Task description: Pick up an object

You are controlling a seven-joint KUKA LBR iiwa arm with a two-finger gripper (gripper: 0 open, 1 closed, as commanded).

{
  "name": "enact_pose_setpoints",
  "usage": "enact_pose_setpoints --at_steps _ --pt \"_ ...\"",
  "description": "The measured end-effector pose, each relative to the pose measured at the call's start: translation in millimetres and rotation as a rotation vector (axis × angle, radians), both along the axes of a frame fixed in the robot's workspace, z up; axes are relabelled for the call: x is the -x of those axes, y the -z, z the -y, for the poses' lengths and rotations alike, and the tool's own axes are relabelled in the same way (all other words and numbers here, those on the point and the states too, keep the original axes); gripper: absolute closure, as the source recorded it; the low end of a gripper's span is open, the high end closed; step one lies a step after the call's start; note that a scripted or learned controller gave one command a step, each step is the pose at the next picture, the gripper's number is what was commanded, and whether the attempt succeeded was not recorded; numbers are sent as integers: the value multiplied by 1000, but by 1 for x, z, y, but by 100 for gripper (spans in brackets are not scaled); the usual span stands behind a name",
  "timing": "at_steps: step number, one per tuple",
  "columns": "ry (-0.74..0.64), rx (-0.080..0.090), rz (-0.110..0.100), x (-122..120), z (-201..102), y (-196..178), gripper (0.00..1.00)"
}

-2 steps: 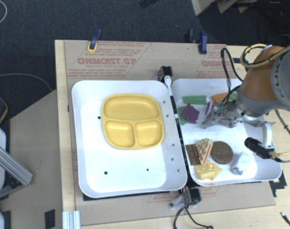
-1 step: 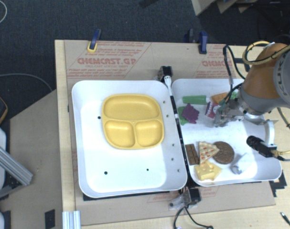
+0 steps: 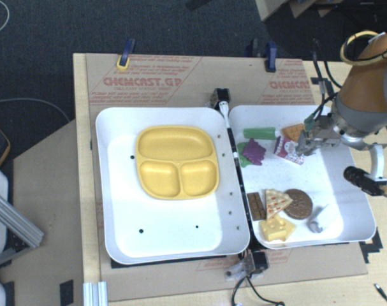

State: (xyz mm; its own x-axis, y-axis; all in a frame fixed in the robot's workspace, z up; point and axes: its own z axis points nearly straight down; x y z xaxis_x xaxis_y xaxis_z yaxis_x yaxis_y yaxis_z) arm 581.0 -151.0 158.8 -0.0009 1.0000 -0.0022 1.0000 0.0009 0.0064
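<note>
My gripper point(image 3: 306, 146) hangs low in the upper part of the right bin point(image 3: 346, 196), beneath the grey wrist and orange band. Touching or just left of it lies a small white and maroon packet point(image 3: 287, 150). An orange piece point(image 3: 293, 132) lies right behind the packet. Further left are a green bar point(image 3: 259, 133) and a purple toy point(image 3: 252, 152). At the bin's front lie a pizza slice point(image 3: 277, 201), a brown cookie point(image 3: 299, 204), a chocolate bar point(image 3: 255, 206), a yellow cheese block point(image 3: 276, 228) and a small grey piece point(image 3: 315, 224).
The left bin point(image 3: 116, 190) holds a yellow three-part tray point(image 3: 177, 161). A black divider rail point(image 3: 234, 171) runs between the bins. A black part of the arm point(image 3: 365, 180) juts over the right bin's right side.
</note>
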Motion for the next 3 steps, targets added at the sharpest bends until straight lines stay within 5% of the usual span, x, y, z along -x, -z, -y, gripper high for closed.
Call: enact_pose_setpoints --at_steps 1,2,3 --pt "-1 0 1 4 -5 -61 100" --pt "0 -1 -2 3 -5 -67 100" --pt "-3 -5 -10 27 -53 -56 100"
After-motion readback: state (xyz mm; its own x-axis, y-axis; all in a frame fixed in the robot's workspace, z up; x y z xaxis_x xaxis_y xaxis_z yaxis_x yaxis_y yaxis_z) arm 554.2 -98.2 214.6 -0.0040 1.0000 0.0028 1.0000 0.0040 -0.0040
